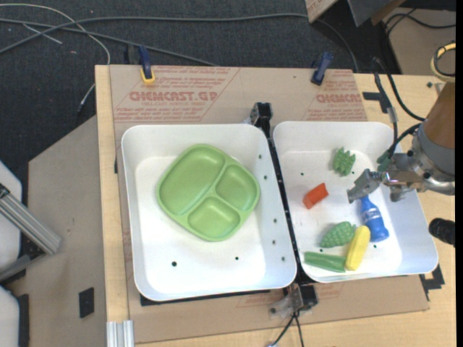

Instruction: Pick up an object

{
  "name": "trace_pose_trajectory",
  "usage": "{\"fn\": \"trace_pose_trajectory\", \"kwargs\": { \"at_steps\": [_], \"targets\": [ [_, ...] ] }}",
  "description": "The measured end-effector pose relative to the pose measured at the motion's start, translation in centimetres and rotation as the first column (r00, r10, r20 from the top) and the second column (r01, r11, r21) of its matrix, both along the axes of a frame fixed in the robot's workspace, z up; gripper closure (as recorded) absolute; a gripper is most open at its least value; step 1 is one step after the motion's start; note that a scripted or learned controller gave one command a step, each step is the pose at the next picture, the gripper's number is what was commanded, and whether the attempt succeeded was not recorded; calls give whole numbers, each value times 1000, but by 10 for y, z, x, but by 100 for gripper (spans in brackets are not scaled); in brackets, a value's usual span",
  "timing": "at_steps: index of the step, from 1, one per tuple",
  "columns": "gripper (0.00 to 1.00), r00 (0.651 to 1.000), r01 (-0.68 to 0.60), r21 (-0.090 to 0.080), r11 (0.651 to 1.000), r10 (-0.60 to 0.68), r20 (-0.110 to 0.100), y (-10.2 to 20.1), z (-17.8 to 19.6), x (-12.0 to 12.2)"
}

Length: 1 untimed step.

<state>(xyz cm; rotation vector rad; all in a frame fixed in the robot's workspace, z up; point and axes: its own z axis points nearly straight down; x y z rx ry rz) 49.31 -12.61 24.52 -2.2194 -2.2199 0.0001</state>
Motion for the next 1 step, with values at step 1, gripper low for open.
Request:
{"fn": "trace_pose_trajectory", "kwargs": {
  "at_steps": [1],
  "targets": [
    [0, 1000, 0, 0, 1000, 0, 0, 0, 0, 0]
  ]
}}
